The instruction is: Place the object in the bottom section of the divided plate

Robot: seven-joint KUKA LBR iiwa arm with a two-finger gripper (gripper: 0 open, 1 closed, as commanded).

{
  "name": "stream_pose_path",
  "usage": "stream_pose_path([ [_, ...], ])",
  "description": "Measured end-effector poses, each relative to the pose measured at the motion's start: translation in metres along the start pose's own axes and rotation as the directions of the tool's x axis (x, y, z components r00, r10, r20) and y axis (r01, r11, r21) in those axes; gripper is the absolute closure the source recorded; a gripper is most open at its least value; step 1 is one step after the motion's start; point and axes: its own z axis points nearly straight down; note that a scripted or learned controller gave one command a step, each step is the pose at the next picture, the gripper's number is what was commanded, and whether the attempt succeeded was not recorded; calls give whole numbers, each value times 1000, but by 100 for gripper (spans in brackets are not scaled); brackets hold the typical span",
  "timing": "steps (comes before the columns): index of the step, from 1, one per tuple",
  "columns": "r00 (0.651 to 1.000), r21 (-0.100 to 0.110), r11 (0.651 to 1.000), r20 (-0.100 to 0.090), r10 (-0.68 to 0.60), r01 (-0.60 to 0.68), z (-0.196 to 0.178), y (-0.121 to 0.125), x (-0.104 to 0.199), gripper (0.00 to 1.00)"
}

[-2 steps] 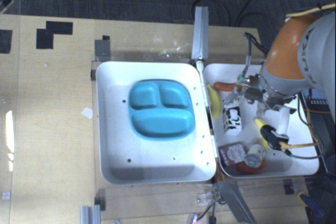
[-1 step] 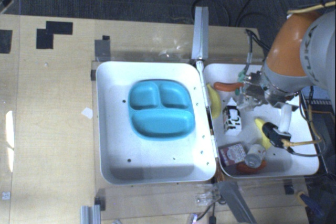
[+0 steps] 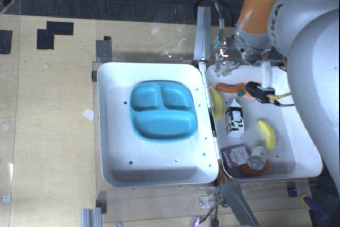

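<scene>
The divided plate (image 3: 162, 111) is a blue one sitting roughly in the middle of the left bin (image 3: 114, 130), and it's the one thing in that bin. It has three sections: two small ones side by side along the far edge, and one wide bottom section (image 3: 162, 127) nearer the camera.

Everything loose is over in the right bin (image 3: 305, 165), so whichever object is meant for the plate, it's on that side, well apart from the plate and across the wall where the two bins meet. What's in there:

- A carrot (image 3: 232, 87), orange with a green end, lying across the far part of the bin.
- One banana (image 3: 217, 103) tucked along the bin's left wall.
- A second banana (image 3: 267, 134) further right, near the middle.
- A small black-and-white item (image 3: 235, 119) between the two bananas.
- A maroon packet (image 3: 235, 155) in the near corner.
- A little grey can (image 3: 258, 157) just beside the packet, resting on something red that's hard to make out at this resolution.

That makes two bins, one plate, two bananas, and one each of the rest.

The arm (image 3: 297, 29) comes in from the right, and the gripper (image 3: 226, 64) hangs over the far left corner of the right bin, just above the carrot. It's small and cluttered with cables from this angle, so whether it's apart, together or clamped on anything can't be told.
</scene>
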Motion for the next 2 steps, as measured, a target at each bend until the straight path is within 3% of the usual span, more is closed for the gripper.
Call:
stream_pose_path([
  [1,1000,-1,1000,-2,-30,30,-1,1,83,100],
  [2,924,-15,924,0,-383,382,90,7,148,100],
])
